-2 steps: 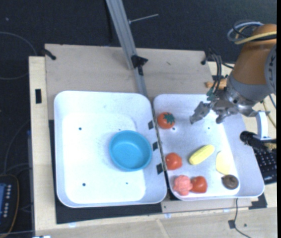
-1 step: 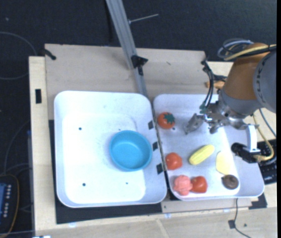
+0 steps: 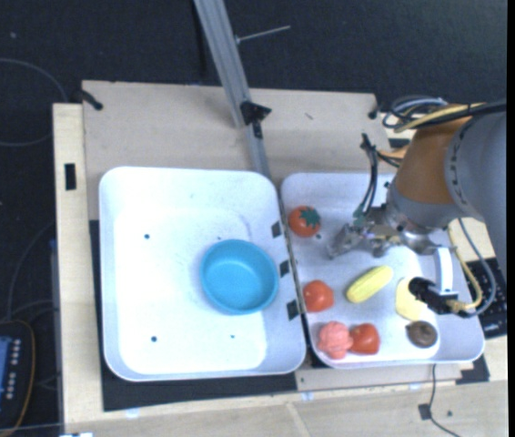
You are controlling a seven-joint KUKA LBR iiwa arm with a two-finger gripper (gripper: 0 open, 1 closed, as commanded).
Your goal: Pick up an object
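My gripper (image 3: 340,242) hangs over the upper middle of the right bin (image 3: 330,188), pointing left. It stands open with nothing between its fingers. A red tomato with a green top (image 3: 305,220) lies just to its left. A yellow corn cob (image 3: 368,283) lies below it, and a second red tomato (image 3: 318,294) sits lower left. Along the front of the bin lie a pink piece (image 3: 334,337), a red piece (image 3: 364,338) and a brown round piece (image 3: 421,334). A pale yellow fruit (image 3: 407,302) rests at the right, partly hidden by the wrist.
The left bin (image 3: 139,208) holds a blue bowl (image 3: 238,276) near its right wall. A grey pole (image 3: 226,53) slants in from the top towards the gap between the bins. Cables (image 3: 421,109) hang by the arm at the bench's right edge.
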